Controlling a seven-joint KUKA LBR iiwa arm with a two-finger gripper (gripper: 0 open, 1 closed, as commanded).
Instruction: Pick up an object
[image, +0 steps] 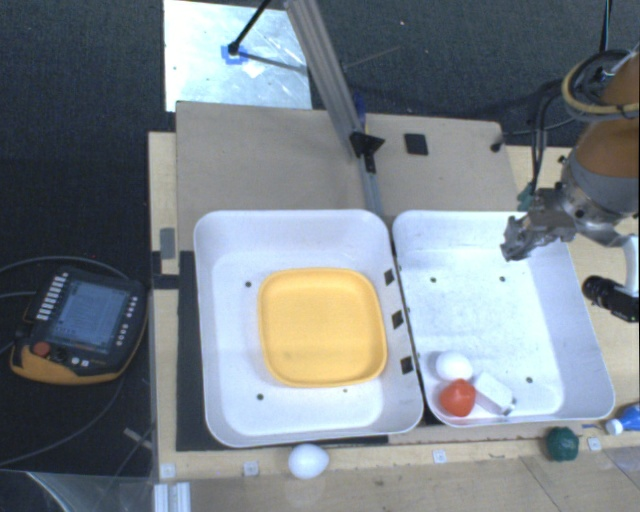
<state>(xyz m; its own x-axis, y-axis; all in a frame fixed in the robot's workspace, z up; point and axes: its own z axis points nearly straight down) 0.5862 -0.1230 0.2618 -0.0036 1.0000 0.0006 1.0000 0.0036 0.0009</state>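
In the right bin (560, 330), three small things cluster at the near rim, about six o'clock within the bin. A red ball (458, 398), matte and round, sits lowest; a white ball (453, 366), smooth and slightly egg-shaped, touches it from twelve o'clock; a white block (493, 392), boxy with a darker edge at its near corner, lies just beside the red ball at three o'clock. What that dark edge is cannot be made out.

The gripper (518, 243) hangs over the same bin's far right part, toward one o'clock, well apart from the cluster. Its tip is a dark, blurred mass, so whether it is spread or closed cannot be told, and nothing is visible in it.

The left bin (225, 330) bears a square yellow plate (322, 326) at its centre. A white egg-like object (308, 461) lies outside, at six o'clock of the left bin.
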